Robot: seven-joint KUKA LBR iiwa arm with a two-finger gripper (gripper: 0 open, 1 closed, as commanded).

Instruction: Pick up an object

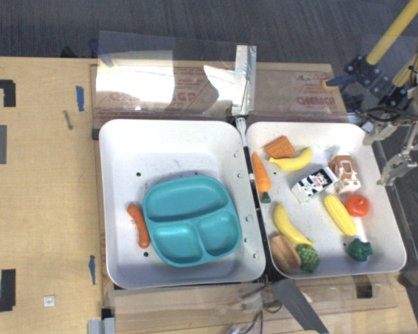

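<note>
The arm sat at the right edge of the camera view, well back from the middle of the scene. Dark linkage showed near the upper right corner, beside a slanting yellow bar. Below it, thin pale metal parts hung downward, and these looked like the pincer point(397, 160), poised just off the right rim of the right-hand bin. It hovered apart from everything lying inside. Nothing showed between its tips. The parts were too slender and too cluttered with cabling to tell how wide the tips stood.
</note>
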